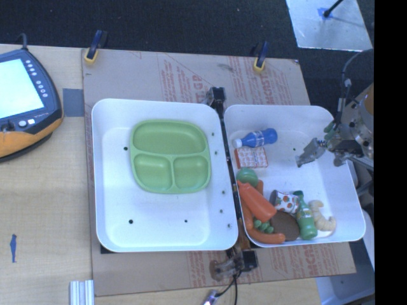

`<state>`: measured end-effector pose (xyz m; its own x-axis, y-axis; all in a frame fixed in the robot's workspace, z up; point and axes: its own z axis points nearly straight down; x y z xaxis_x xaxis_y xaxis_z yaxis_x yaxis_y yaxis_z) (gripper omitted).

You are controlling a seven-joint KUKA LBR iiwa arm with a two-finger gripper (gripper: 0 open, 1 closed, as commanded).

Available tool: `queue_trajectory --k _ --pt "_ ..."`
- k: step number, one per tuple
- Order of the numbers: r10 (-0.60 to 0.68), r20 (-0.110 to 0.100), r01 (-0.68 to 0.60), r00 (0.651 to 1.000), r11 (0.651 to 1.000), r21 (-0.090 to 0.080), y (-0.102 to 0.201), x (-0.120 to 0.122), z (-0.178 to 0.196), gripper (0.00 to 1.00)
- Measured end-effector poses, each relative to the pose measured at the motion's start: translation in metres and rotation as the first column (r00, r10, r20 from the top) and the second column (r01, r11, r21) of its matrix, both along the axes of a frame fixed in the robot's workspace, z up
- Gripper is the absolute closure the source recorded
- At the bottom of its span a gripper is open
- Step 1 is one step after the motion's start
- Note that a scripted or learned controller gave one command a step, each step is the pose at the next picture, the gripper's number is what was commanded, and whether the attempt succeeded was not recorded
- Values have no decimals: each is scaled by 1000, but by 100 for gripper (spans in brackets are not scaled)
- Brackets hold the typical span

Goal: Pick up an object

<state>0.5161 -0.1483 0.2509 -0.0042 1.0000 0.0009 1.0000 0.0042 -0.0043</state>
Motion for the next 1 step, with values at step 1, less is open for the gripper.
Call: queue_trajectory --k 1 --pt "2 -2 -2 1000 1000 0 53 -35 -101 0"
